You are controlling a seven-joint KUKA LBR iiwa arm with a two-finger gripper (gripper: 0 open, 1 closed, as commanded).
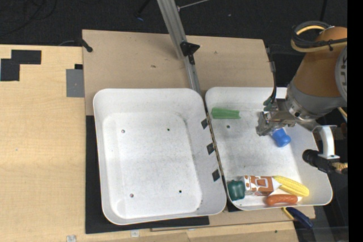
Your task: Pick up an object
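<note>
Under the camera, a pale wooden bench (39,139) with a brown board (142,59) laid over it bears two shallow white bins side by side, against a dark floor strewn with cables. A slanted metal rail (170,20) runs down to the seam between the bins. Taking the right bin (249,144) as landmark: the left bin (150,156) touches its left wall. A green block (225,114) lies near its far left corner. Along its near wall lie a dark green cup (236,189), an orange-and-white box (259,185), a yellow corn cob (291,185) and an orange sausage (281,199), crowded together. The gripper (269,123) hangs over the bin's right middle, below the grey and orange arm (317,76); whether its fingers are parted I cannot tell. A blue block (281,137) lies just beside the gripper, on its near right side.
</note>
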